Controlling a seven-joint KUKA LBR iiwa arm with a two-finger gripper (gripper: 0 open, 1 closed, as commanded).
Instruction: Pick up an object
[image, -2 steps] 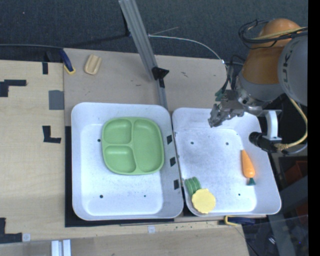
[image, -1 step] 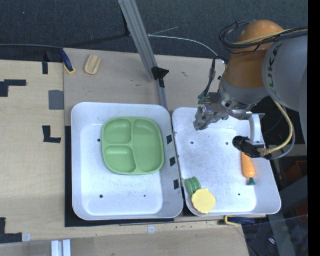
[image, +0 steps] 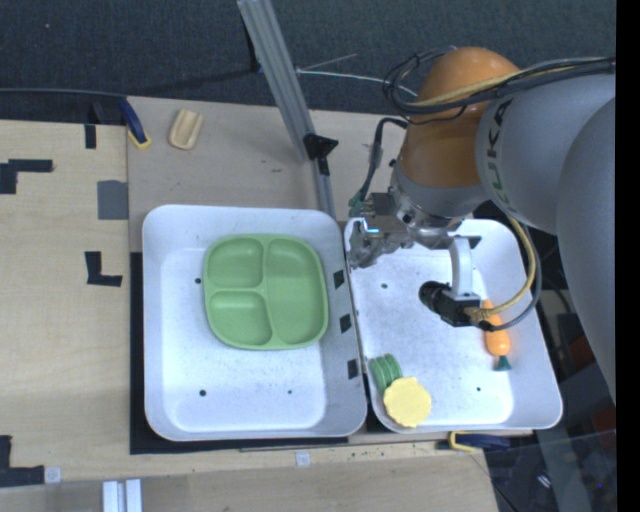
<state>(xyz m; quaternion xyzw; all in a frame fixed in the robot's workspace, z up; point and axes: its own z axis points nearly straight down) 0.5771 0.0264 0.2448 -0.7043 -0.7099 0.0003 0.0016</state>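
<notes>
You had a pale wooden tabletop (image: 60, 330) carrying two shallow white plastic bins side by side, the left bin (image: 170, 400) touching the right bin (image: 535, 395) along their shared edge. Near the far edge lay a small tan block (image: 185, 128), and black tape marks (image: 98, 270) dotted the left part of the tabletop.

Arm (image: 470, 130) over right bin (image: 530, 400); green plate (image: 266, 291) in left bin (image: 170, 400).

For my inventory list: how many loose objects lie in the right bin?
3: a green ridged piece and a yellow disc touching at the front edge, and an orange carrot-like toy by the right wall. The arm may hide others.
</notes>
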